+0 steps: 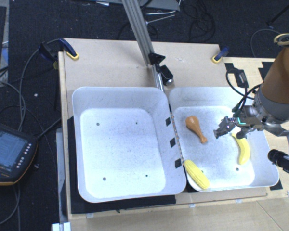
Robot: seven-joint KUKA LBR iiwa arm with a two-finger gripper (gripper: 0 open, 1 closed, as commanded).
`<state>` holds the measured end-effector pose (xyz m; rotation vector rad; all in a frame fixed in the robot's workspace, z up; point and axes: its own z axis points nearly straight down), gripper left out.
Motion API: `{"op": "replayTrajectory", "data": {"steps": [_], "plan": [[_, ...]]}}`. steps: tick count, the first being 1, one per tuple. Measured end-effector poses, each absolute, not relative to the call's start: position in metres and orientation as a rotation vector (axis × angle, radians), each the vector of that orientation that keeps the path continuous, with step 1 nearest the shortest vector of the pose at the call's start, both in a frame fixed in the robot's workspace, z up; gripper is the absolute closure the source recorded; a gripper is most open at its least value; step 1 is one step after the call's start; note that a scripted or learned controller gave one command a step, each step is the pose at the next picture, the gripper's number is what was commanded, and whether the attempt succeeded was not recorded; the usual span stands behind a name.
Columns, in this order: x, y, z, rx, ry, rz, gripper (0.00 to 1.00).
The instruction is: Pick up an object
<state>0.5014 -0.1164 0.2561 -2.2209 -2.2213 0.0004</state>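
Note:
In the right bin [202, 100] lie three toy foods. An orange-brown drumstick [196, 128] rests near the bin's left middle. A yellow banana [243, 150] lies at the right side. A yellow corn cob [197, 174] sits at the front left corner. My gripper [230, 129] hangs over the bin between the drumstick and the banana, just above the banana's upper end. Its dark fingers stand apart with nothing between them.
The left bin [82, 105] sits beside the right one, with a row of black clips [173, 142] along the shared edge. A slanted metal pole [139, 28] rises behind the bins. Cables and a handheld pendant [7, 153] lie left of the bench.

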Motion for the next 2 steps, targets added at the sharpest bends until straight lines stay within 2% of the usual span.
{"op": "replayTrajectory", "data": {"steps": [1, 2], "plan": [[0.501, -0.116, 0.256, -2.221, -2.221, 0.000, 0.00], [0.503, -0.114, 0.194, -2.218, -2.219, 0.005, 0.00]]}}
